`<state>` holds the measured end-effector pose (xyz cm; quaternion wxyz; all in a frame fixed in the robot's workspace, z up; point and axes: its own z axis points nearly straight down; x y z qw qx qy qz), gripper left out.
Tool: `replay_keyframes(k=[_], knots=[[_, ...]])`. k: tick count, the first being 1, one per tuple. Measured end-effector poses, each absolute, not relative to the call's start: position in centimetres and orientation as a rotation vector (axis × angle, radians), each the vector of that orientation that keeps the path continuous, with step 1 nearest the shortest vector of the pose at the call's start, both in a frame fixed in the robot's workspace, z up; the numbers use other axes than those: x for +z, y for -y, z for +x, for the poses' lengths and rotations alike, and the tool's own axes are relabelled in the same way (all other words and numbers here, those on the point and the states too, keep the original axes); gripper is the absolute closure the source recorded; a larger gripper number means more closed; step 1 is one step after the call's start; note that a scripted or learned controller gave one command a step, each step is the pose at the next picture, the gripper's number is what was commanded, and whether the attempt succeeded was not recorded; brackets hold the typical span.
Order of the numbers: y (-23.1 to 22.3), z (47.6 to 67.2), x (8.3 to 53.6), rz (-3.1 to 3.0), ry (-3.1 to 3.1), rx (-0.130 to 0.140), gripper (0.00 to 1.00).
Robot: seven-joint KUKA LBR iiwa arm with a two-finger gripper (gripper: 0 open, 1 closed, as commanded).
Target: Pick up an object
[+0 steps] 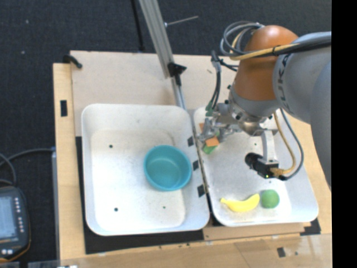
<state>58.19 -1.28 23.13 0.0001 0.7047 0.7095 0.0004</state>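
One fixed overhead camera, slanted down on both white bins (95, 121).

In the left bin (100, 149) you have open floor all around a blue bowl (167, 167) near its right wall. In the right bin (301, 205), the arm (262, 71) crowds the far end; a banana (241, 204) and green ball (270, 199) block the near edge.
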Motion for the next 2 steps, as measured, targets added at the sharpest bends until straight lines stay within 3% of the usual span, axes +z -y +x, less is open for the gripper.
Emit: replay_keyframes(k=[2], knots=[[-8.9, 58.6, 24.3, 2.213, -2.23, 0.003, 1.0]])
